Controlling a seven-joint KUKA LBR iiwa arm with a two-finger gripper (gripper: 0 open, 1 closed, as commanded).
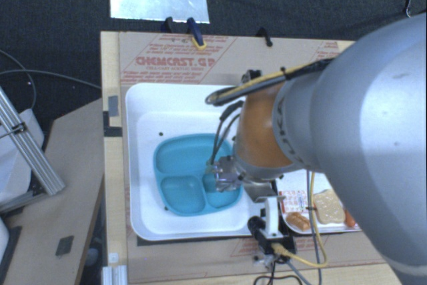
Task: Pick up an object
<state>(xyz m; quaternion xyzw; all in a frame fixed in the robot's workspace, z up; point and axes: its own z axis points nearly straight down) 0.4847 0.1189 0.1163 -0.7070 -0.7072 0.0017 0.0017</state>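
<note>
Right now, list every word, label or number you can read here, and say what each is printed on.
"CHEMCAST GP": red print on the brown board behind the left bin.
Smaller red lines around it: too blurred to read.
Red print at the board's right corner: unreadable.
Food picture card: its small print is illegible.

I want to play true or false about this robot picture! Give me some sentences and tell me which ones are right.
1. A blue tray lies in the left bin. True.
2. The blue tray is round like a ball. False: it is flat with divided compartments.
3. The arm has an orange band. True.
4. The bins are black. False: the bins are white.
5. The arm reaches down over the blue tray. True.
6. The plate with food sits in the left bin. False: it lies to the right of that bin, partly hidden by the arm.
</note>
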